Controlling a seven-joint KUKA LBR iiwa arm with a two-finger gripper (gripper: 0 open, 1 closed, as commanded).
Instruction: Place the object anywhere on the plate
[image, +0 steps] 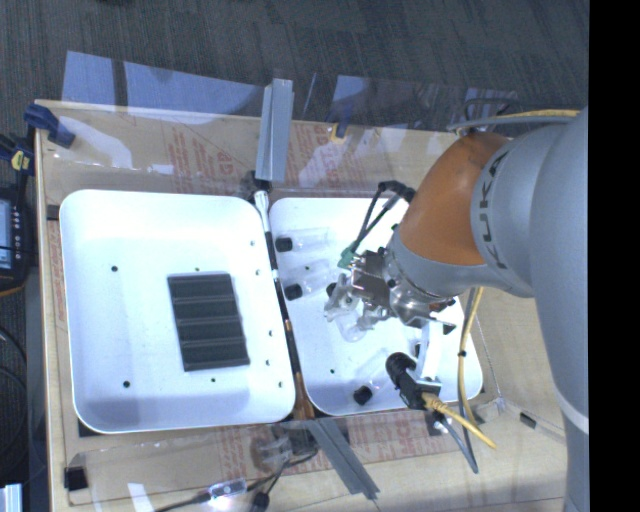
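Hidden: much of right bin (318, 398) covered by grey arm (540, 200) and its orange band (450, 215); far right rim out of sight behind arm.
Cut off: arm runs off right and top edges; dark device (10, 235) at left edge shown in part.
Hard to make out: clear, glassy items in right bin near gripper (352, 300), outlines washed out against white floor; task's object not identifiable for certain among them.
Fingers: lost in metal clutter and clear plastic below wrist; cannot tell whether parted or closed, nor whether anything sits between them.
Gripper position: low over middle of right bin, beside clear items.
Plate: dark ribbed rectangular plate (208, 320) lying flat near centre of left bin (90, 220), nothing on it.
Small dark pieces: black caps (292, 291) along left side of right bin, another near its front edge.
Writing: faint red print on taped bench surface (180, 150), too blurred to read; letters on arm casing (487, 215) side-on, partly legible as "KU".
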